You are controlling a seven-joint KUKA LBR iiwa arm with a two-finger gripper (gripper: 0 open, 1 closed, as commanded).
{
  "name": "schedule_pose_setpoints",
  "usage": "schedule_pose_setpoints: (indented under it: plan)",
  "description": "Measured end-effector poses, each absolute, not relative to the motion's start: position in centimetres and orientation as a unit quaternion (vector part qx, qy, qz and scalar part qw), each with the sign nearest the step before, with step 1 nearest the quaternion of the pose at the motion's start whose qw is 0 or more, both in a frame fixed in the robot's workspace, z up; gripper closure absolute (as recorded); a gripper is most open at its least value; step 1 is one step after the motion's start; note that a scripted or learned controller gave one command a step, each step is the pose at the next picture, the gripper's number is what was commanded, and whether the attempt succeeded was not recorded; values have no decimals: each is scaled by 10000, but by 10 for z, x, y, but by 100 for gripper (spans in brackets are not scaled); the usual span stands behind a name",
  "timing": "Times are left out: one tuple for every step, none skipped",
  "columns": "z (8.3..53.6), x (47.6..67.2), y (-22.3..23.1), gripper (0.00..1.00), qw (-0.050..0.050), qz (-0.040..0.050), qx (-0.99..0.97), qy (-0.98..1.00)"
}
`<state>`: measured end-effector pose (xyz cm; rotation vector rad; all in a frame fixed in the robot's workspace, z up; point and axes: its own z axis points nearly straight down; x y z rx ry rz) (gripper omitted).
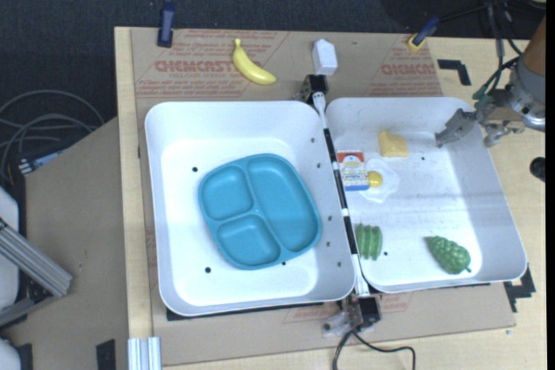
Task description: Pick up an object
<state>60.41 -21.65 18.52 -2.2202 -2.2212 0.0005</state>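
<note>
Where the arm reaches in from the right, the gripper (473, 124) sits over the upper right corner of the right bin (486, 186); its fingers read as spread apart, with nothing between them. One grey finger (453, 130) points left and down toward the bin floor.

Objects relative to the gripper:
- Yellow block (393, 144): nearest item, just left of the gripper and slightly below, lying on the bin floor, not touching it.
- Small red-and-white box (351, 170) with a yellow ball (374, 179) just beside it, further left and lower, close to the divide between the bins. A clear plastic wrap seems to lie around them; hard to tell.
- Green leafy piece (448, 254): well below the gripper, near the bin's front edge.
- Green ridged item (368, 241): down and far left, by the front left corner of the same bin.
- Blue divided plate (257, 210): well apart to the left, in the left bin (173, 143), flat.
- Banana (251, 66): far left and above, on the surface (139, 82) outside both bins.
</note>
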Motion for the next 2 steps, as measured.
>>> schedule_pose_setpoints:
  plan:
    - [93,607,-136,0,23,3,-7066,-7076]
    - [86,668,-103,0,-18,-12,-7067,-7075]
